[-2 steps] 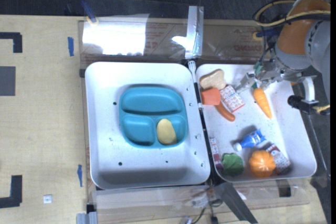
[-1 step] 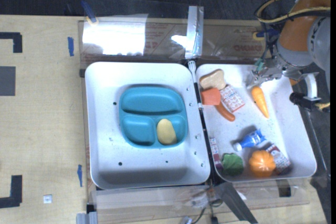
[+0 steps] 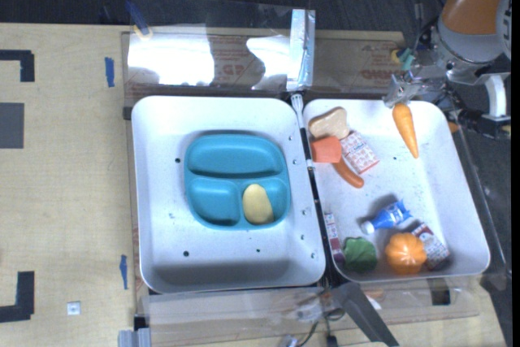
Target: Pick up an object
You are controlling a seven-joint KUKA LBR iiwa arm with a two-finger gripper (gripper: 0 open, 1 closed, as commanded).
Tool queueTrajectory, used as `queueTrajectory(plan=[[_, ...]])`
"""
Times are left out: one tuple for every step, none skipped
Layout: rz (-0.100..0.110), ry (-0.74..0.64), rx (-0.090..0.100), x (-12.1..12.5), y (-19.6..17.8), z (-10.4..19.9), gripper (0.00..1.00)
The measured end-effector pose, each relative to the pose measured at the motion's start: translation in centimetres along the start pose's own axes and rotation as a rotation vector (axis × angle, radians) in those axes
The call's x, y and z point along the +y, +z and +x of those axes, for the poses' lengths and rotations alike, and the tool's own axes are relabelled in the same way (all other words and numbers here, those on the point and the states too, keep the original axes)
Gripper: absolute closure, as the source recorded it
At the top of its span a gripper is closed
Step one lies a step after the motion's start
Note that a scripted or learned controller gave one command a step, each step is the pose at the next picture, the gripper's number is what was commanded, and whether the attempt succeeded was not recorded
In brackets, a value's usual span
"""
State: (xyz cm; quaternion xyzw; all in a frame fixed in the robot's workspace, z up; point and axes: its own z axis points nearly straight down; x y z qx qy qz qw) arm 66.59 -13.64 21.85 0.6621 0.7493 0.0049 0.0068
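Nearest the camera, along the near wall of the right bin (image 3: 467, 199), are lying an orange fruit (image 3: 404, 252), a green vegetable (image 3: 360, 253), a small patterned packet (image 3: 433, 246) and a blue-and-white tube (image 3: 389, 217). Farther back in the same bin are sitting a bread slice (image 3: 328, 123), a red block (image 3: 327, 150), a checked packet (image 3: 358, 153) and a small red-orange stick (image 3: 350, 175). The left bin (image 3: 154, 175) is holding a blue divided tray (image 3: 231, 166) with a yellow egg-shaped piece (image 3: 257, 204) resting in its near right compartment.

I am hanging my claw (image 3: 404, 88) over the far right corner of the right bin, and a carrot (image 3: 405, 127) is dangling from it, broad end up at my fingertips and point aimed down toward the bin floor. My fingers appear closed on that top end, pinching the carrot.

The step in hand looks like the lift. Done well, I judge, it means rising straight and slowly, since a grip on one end lets the carrot swing, and staying clear of the bin's far rim.
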Motion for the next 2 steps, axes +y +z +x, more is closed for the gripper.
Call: queueTrajectory(plan=[[0.014, -0.399, 0.007, -3.7, 1.1, 1.6, 1.00], [0.014, -0.413, 0.008, -3.1, 1.2, 6.5, 1.00]])
